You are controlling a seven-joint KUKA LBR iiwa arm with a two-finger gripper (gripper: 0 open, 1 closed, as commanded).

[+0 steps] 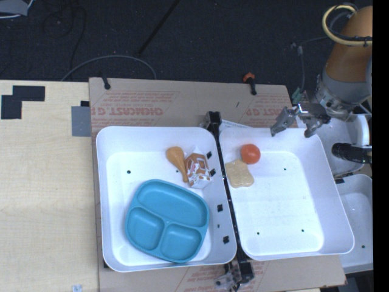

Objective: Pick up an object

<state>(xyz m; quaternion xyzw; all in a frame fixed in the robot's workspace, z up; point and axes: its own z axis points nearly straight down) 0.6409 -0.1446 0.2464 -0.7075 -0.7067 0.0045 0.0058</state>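
Observation:
A red ball-like fruit point(250, 153) lies in the right bin point(304, 236) near its far left corner. A beige bread-like slice point(239, 174) touches it just in front. My gripper point(296, 125) hangs over the far rim of the right bin, to the right of and beyond the fruit. It is open, with its two fingers point(279, 126) spread and nothing between them. The left bin point(112, 193) holds a blue divided plate point(167, 219), a tan drumstick-shaped toy point(177, 159) and a brown and white packet point(197, 169).
A black divider point(220, 187) runs between the two bins. Cardboard point(182, 105) lies under both bins, held by clamps at the far edge. A light wooden bench top point(42, 181) stretches to the left. Cables hang beside the arm at the right.

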